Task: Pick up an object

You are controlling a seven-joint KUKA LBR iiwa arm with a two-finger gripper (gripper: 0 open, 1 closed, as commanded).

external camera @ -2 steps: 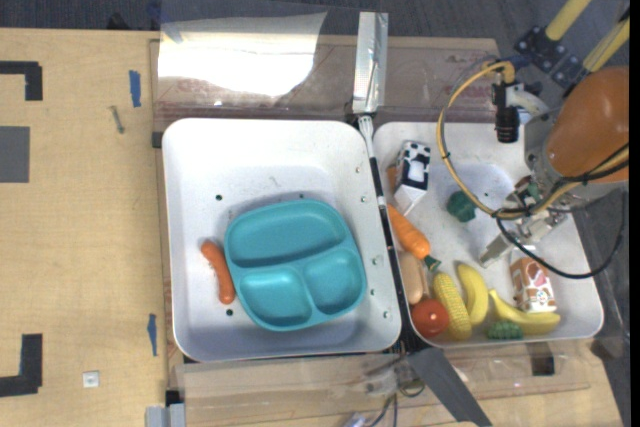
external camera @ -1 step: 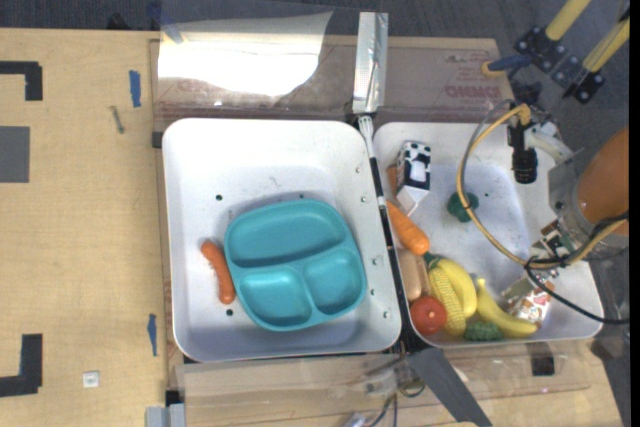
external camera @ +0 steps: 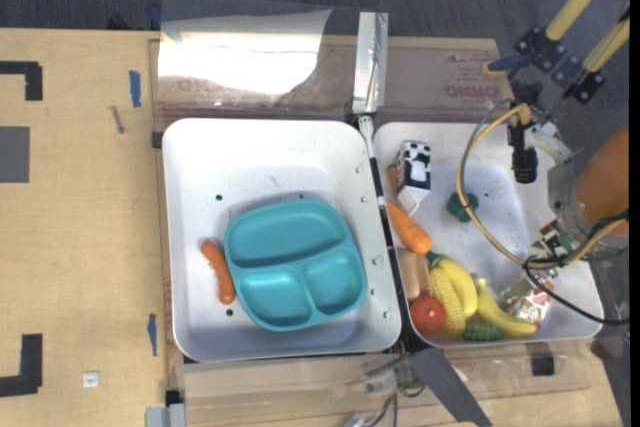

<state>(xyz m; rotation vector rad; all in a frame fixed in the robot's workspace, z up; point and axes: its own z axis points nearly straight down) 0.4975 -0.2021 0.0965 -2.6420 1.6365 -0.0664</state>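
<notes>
The arm (external camera: 606, 181) reaches in over the right bin (external camera: 492, 177), and the gripper (external camera: 530, 293) sits low at that bin's near right corner, just above or against the right end of the toy banana (external camera: 503, 320). By the look of it, the step in hand is the descent onto a chosen object, most likely the banana. Cables and the wrist crowd that spot, so it cannot be told whether the gripper is open or closed, or whether it touches anything. Nothing is visibly held.

The banana lies beside a corn cob (external camera: 455, 290) and a tomato (external camera: 428, 313), with a carrot (external camera: 408, 227) further up along the bin's left wall. The next move probably calls for closing squarely across the banana's narrow body and lifting straight up, clear of the touching corn cob.
</notes>
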